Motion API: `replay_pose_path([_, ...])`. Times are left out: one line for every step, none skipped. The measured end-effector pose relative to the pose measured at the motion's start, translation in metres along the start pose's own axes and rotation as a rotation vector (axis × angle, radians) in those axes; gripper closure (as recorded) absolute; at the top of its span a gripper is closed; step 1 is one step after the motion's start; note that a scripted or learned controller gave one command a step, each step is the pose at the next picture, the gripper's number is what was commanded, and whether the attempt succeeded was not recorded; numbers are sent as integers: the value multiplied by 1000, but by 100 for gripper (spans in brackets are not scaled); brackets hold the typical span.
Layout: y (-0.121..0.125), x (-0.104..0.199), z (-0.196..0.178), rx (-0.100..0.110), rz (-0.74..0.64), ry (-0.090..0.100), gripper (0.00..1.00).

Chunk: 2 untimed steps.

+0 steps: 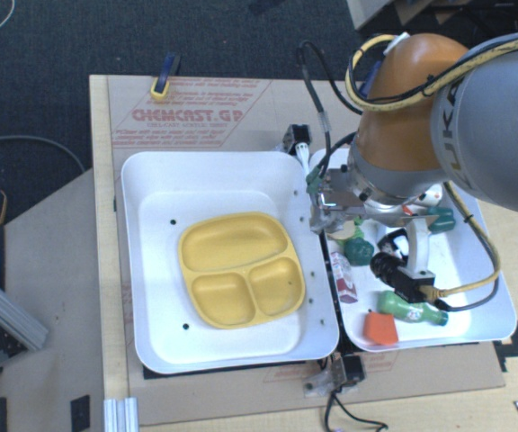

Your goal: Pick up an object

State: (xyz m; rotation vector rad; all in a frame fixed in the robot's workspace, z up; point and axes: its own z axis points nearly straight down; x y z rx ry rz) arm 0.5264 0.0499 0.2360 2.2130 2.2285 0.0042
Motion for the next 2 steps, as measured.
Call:
replay_pose_path([5, 8, 2, 0, 5, -1, 100])
replay_pose_path([7, 4, 3, 0, 7, -2, 100])
